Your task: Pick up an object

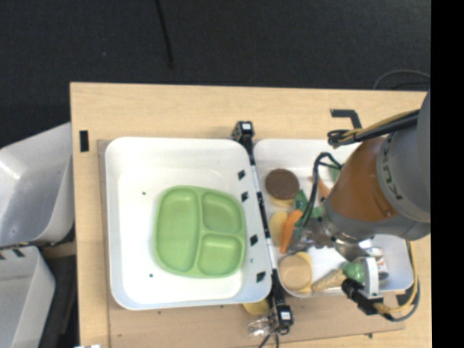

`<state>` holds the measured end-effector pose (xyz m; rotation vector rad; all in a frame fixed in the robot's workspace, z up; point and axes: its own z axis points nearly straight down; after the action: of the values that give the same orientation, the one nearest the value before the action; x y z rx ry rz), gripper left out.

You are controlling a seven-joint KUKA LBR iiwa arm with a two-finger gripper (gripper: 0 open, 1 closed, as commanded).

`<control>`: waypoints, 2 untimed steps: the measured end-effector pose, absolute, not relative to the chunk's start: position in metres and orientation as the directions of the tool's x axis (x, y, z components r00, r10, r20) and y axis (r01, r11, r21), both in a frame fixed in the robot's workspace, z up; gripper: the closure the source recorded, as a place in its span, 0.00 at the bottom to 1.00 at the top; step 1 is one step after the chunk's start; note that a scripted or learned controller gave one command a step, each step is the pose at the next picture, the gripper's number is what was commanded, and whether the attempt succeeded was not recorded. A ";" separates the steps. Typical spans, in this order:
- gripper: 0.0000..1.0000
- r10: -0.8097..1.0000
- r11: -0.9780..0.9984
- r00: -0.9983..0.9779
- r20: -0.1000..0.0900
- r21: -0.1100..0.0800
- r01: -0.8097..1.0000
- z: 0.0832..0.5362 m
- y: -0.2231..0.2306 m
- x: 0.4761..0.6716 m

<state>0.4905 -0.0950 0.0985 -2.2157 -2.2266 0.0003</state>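
Your arm [377,183] covers the right bin [290,149]; its gripper [319,230], grip unreadable, sits just right of the carrot [288,229].

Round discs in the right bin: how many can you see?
2: a brown disc near the bin's far left, a tan disc at its near left. The arm may hide others.
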 end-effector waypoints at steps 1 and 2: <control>1.00 1.000 0.010 -0.010 0.002 0.005 1.000 0.203 -0.016 0.492; 1.00 1.000 0.006 -0.006 -0.001 0.008 1.000 0.316 0.014 0.493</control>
<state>0.4926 0.0139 0.3160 -2.2185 -2.2327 -0.0077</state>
